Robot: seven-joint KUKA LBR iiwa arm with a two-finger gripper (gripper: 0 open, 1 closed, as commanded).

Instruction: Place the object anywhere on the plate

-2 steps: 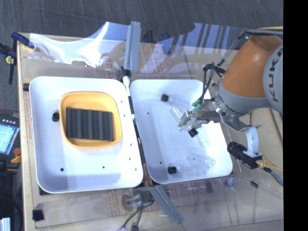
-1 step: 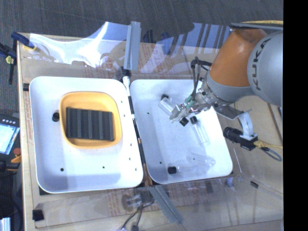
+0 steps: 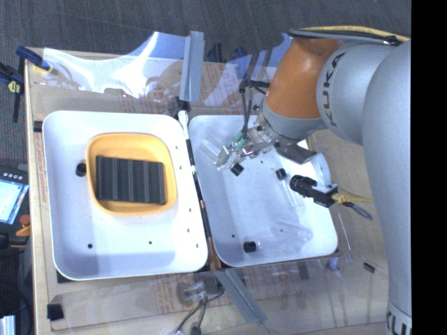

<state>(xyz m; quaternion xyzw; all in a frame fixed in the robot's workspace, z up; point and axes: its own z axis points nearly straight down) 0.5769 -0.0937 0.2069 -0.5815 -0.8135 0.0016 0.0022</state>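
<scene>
Here the arm point(image 3: 349, 82) reaches in from the right over the right-hand bin point(image 3: 230, 236), its orange band point(image 3: 300, 79) above the wrist and its gripper point(image 3: 234, 153) low over that bin's upper left part, close to the wall between the two bins. Whether the gripper is clenched or released cannot be told: the tip is a tangle of pale, shiny parts and small dark bits, and nothing can be made out as held there. The plate point(image 3: 133, 145) is a yellow-orange dish with rounded corners, lying in the left-hand bin point(image 3: 112, 257), a little above that bin's middle; a dark ribbed insert point(image 3: 130, 180) sits on it and covers most of its floor. A small dark thing point(image 3: 81, 168) lies on the left bin's floor just beside the plate's left edge, apart from the rim. In the right bin, a small dark piece point(image 3: 249, 246) rests near the lower edge, well apart from the gripper, and a clear, glassy object point(image 3: 293, 230) lies faintly visible toward the lower right corner. A black fitting with a cable point(image 3: 311, 189) on the arm hangs over the bin's right side. Which of these is the object to be moved cannot be told with certainty; none of them lies on the plate. Between gripper and plate stand the two adjoining bin walls. Crumpled clear plastic sheet point(image 3: 112, 68) lies behind the bins, and a small screen device point(image 3: 10, 201) sits at the far left edge.
</scene>
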